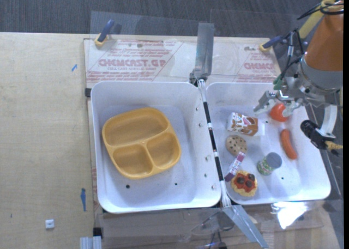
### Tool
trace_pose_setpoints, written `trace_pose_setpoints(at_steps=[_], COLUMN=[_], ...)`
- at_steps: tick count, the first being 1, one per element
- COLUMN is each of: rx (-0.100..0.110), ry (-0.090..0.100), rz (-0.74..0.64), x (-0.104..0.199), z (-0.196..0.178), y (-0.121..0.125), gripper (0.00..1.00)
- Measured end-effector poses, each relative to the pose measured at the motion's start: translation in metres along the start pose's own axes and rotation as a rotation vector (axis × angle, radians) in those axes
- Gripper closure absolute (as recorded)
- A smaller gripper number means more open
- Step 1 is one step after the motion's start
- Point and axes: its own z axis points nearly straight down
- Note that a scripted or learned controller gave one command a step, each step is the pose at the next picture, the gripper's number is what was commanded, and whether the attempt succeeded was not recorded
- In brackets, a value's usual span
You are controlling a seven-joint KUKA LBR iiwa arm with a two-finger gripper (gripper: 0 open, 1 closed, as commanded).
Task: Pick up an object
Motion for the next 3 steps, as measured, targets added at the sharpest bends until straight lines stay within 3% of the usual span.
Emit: trace_pose_setpoints(at_steps=[1, 2, 3], rx=[-0.003, -0.021, -0.009], ry=[-0.001, -0.001, -0.002], rz=[-0.008, -0.017, -0.066], x=[0.025, 0.017, -0.031], z=[0.105, 0.124, 0.129], y=[0.033, -0.028, -0.063], gripper=[0.00, 0.00, 0.00])
